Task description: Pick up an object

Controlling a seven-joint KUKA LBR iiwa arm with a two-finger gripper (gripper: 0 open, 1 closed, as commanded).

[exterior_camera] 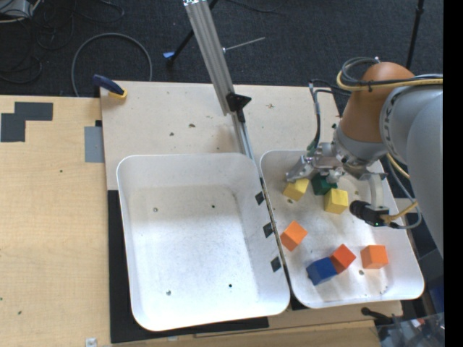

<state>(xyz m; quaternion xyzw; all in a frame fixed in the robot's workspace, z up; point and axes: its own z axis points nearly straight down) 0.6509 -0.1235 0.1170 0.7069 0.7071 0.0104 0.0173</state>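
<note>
gripper (312, 173) low over a yellow cube (296, 189); can't tell its state

The arm (416, 129) is a thick, smooth grey cylinder. Next to it sits a rounded orange band (372, 103), domed and glossy on top. Below the band comes a short grey wrist (354, 156). Dark cables (354, 67) loop over the band, and thinner ones trail beside it. Under the wrist hangs metal silver hardware with green bits.
</note>
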